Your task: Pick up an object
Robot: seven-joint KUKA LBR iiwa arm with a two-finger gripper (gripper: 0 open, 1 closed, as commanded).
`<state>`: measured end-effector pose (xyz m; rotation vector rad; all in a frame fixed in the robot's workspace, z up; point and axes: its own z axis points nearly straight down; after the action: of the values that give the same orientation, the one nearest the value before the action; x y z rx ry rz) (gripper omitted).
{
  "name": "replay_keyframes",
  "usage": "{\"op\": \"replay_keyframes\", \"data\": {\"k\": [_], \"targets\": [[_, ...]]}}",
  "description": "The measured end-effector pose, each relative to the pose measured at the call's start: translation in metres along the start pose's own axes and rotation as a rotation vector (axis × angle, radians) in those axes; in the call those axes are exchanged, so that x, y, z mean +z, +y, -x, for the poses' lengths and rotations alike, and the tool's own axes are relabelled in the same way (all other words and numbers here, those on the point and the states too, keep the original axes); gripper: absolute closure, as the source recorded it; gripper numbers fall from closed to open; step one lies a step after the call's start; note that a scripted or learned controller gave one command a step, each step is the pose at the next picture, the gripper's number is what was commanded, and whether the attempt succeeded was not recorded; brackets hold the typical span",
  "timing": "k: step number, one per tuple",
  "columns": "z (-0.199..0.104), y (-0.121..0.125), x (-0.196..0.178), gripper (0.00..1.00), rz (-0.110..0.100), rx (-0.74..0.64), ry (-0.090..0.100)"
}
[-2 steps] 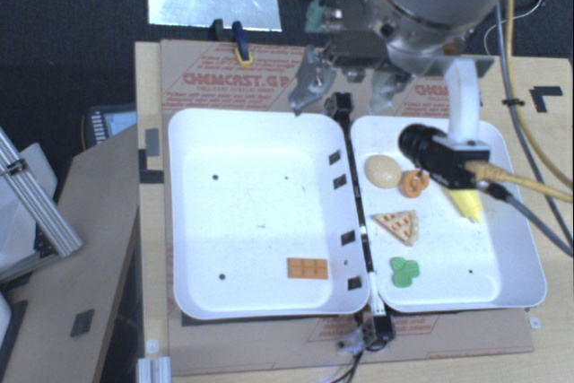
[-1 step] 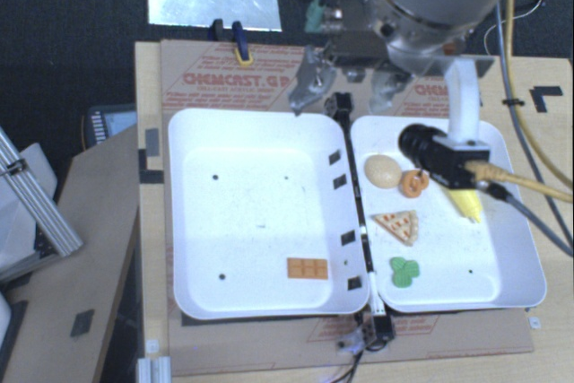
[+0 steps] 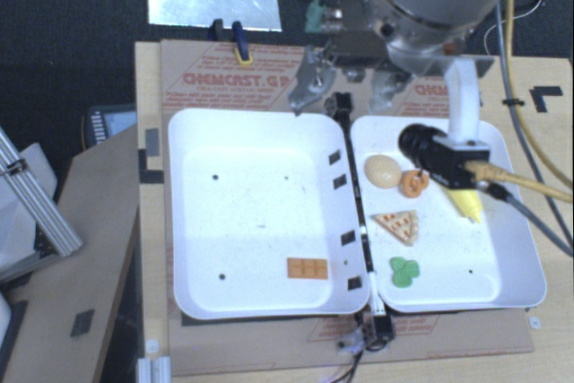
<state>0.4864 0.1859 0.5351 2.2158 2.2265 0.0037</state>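
My gripper (image 3: 348, 91) hangs over the far rim of the bins, above the divider between them. Its two metal fingers (image 3: 310, 87) stand apart, open, with nothing between them. The right bin (image 3: 516, 278) holds a beige egg-shaped piece (image 3: 384, 171), a small orange ring (image 3: 413, 184), a pizza-slice toy (image 3: 398, 225), a green piece (image 3: 404, 272) and a yellow piece (image 3: 468, 204) partly under the arm's fittings. In the left bin (image 3: 193, 220) an orange rectangular cracker (image 3: 308, 268) lies near the front right corner. All of them lie nearer the camera than the gripper.
A black cylinder (image 3: 432, 152) with a yellow cable (image 3: 529, 186) juts from the arm over the right bin's far half. A black hinged divider (image 3: 356, 211) runs between the bins. A blue-and-yellow clamp (image 3: 240, 45) sits on the bench's far edge.
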Motion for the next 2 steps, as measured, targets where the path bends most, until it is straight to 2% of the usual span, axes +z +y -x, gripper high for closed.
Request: {"op": "replay_keyframes", "data": {"k": [2], "targets": [[0.0,0.0,0.0,0.0,0.0,0.0,0.0]]}}
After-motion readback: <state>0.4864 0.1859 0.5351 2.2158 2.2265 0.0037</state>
